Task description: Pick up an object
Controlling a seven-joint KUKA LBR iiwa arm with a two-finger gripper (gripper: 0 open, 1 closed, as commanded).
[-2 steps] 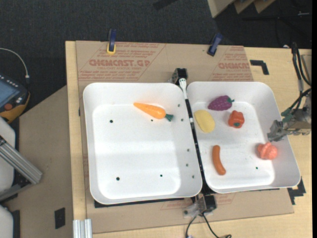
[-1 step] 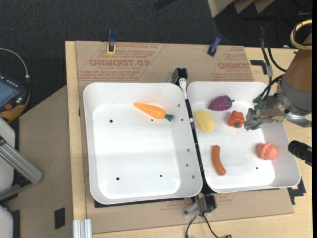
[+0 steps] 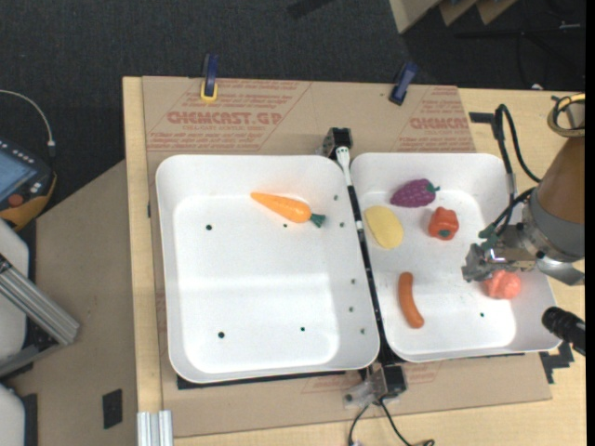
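From the camera view above the worktop (image 3: 279, 105), two shallow white bins sit side by side on a brown cardboard sheet printed with red lettering. The left bin (image 3: 186, 249) holds one thing: an orange carrot (image 3: 282, 207) with a small green stem end, smooth and tapered, lying in its far part. The right bin (image 3: 446, 337) holds five things: one purple, bumpy, grape-like fruit (image 3: 413, 193) at the far side, one smooth yellow lemon-shaped piece (image 3: 384, 227) just beside the dividing rim, one red-orange pepper (image 3: 443, 223) with a green top to the right of it, one slim orange-red sausage (image 3: 410, 300) lying near the front, and one pinkish-red rounded piece (image 3: 505, 284) at the right. The gripper (image 3: 490, 260) reaches in from the right and sits just above and touching or nearly touching that pinkish piece, partly covering it; whether the fingers are spread or pressed together cannot be told. Two blue clamps (image 3: 210, 74) pin the cardboard's far edge. The arm's body is cut off at the right edge.
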